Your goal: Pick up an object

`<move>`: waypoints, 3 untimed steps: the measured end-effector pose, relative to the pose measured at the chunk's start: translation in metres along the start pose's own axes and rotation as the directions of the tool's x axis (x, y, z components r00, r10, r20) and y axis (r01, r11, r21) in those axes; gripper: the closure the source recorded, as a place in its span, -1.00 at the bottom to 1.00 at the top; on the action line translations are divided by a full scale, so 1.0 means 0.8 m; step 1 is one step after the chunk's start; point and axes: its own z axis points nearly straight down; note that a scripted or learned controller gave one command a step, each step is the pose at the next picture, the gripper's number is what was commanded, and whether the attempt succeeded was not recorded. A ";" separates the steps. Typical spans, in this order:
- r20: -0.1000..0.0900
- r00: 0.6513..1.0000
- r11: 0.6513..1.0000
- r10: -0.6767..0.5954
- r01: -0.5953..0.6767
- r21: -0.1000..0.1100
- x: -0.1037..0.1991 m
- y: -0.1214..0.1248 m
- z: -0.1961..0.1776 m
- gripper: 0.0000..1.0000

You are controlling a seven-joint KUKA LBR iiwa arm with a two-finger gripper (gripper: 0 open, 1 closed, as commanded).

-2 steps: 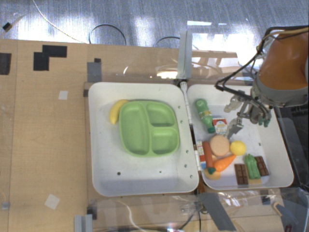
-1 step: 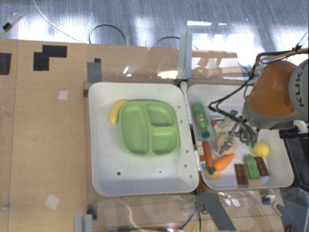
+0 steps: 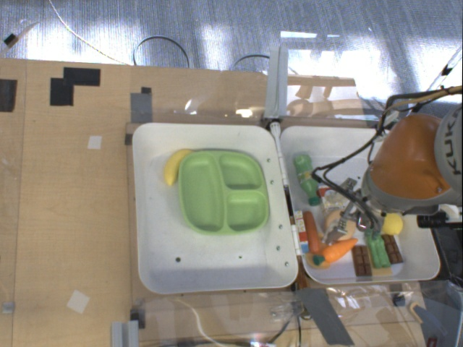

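Observation:
My gripper (image 3: pixel 341 221) hangs low over the middle of the right bin (image 3: pixel 427 270), below the arm's orange band (image 3: pixel 409 157). Right under it lies a pale tan food piece (image 3: pixel 334 210). An orange carrot (image 3: pixel 336 252) sits just in front of the gripper, and a red-orange sausage (image 3: pixel 311 230) lies to its left. A green vegetable (image 3: pixel 305 173) rests near the bin's far left side. To the right are a green bar (image 3: pixel 377 250), two brown chocolate bars (image 3: pixel 361 262) and a yellow ball (image 3: pixel 392 224). Nothing is visibly held.
The left bin (image 3: pixel 210 273) holds a green divided plate (image 3: pixel 222 191) with a yellow banana (image 3: pixel 172 166) tucked at its far left edge. A raised divider (image 3: pixel 283 194) separates the bins. Black cables (image 3: pixel 340 166) run from the arm across the right bin.

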 end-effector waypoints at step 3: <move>0.002 0.938 0.938 0.347 -0.347 0.006 0.018 -0.001 -0.001 -1.00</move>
